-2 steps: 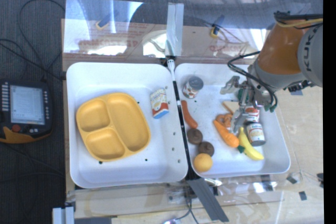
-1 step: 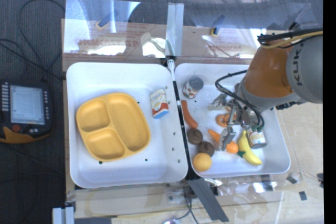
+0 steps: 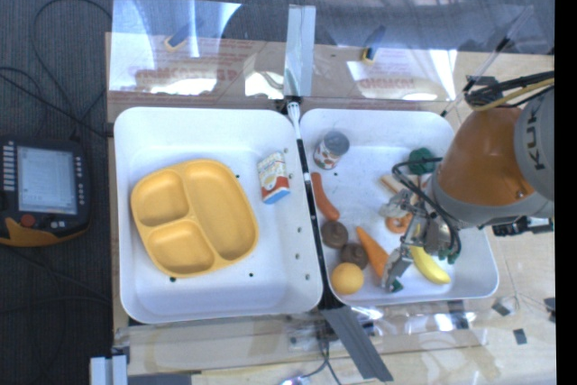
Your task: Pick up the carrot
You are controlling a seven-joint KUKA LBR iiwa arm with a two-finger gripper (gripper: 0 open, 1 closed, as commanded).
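camera view: fixed overhead | slanted down | both bins [image 3: 216, 307] | arm [image 3: 491, 162] from right

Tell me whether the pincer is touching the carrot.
Cannot tell. In the camera view the pincer sits right beside the carrot in the right bin, but no plain contact or gap shows.

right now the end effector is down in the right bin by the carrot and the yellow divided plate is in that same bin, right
Not quite. The camera view shows the end effector down in the right bin by the carrot, but the yellow divided plate lies in the left bin, not the same one.
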